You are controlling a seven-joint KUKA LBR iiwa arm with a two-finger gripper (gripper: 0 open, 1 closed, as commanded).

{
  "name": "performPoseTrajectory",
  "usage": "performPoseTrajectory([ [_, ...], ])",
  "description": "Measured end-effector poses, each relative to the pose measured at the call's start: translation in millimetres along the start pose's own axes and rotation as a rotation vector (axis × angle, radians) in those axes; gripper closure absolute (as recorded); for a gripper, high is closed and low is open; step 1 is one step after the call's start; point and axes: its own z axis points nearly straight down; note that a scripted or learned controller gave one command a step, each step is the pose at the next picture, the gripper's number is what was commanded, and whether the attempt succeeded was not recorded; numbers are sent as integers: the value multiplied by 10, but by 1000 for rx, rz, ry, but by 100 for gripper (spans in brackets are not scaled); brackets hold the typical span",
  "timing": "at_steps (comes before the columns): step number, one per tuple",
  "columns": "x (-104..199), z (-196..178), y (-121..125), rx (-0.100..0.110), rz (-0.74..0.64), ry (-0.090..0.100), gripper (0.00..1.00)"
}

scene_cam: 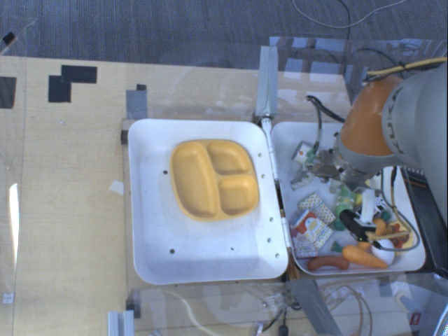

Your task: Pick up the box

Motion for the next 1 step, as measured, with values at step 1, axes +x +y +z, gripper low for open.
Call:
performPoseTrajectory([
  [1, 138, -838, -206, 14, 250, -6, 0],
])
